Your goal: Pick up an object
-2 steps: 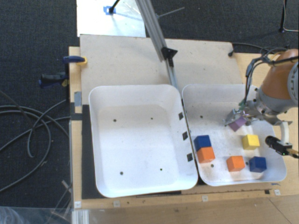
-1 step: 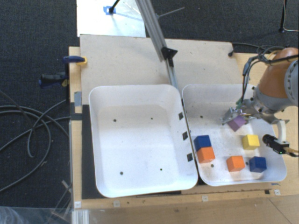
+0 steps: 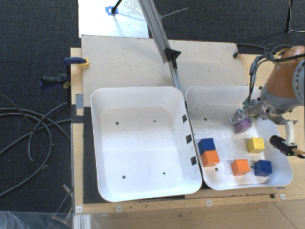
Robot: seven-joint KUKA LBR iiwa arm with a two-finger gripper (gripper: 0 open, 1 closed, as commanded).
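gripper touching purple block in right bin.

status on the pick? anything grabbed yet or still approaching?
Done: the arm has reached into the right bin and the gripper sits right at the purple block. In hand: unclear; the gripper overlaps the block from above, so a grasp can't be confirmed. Left: securing and lifting it. The yellow block, two orange blocks and two blue blocks lie untouched.

Bins white. Blocks: purple block, yellow block, two blue blocks, two orange blocks. Arm grey with orange band. Desk pale beige; floor dark grey.
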